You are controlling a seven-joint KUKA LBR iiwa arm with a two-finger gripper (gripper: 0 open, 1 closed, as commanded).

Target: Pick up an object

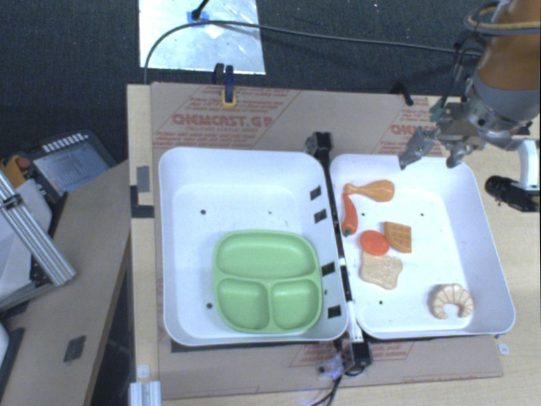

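Note:
My gripper point(435, 154) hangs over the far edge of the right bin point(482, 227), its two dark fingers spread open with nothing between them. Below it in that bin lie several toy foods: an orange drumstick point(372, 191), an orange-red carrot point(349, 216), a red tomato slice point(374, 243), a brown cracker point(398, 236), a pale slice of bread point(381, 271) and a croissant point(450, 301) near the front right corner. The drumstick lies nearest the gripper, to its lower left.
The left bin point(194, 193) holds a green divided plate point(267, 280) at its front. A black clamp point(321, 145) sits between the bins at the back. A yellow clip point(228, 91) stands on the cardboard behind, and grey equipment point(34, 235) lies at the left.

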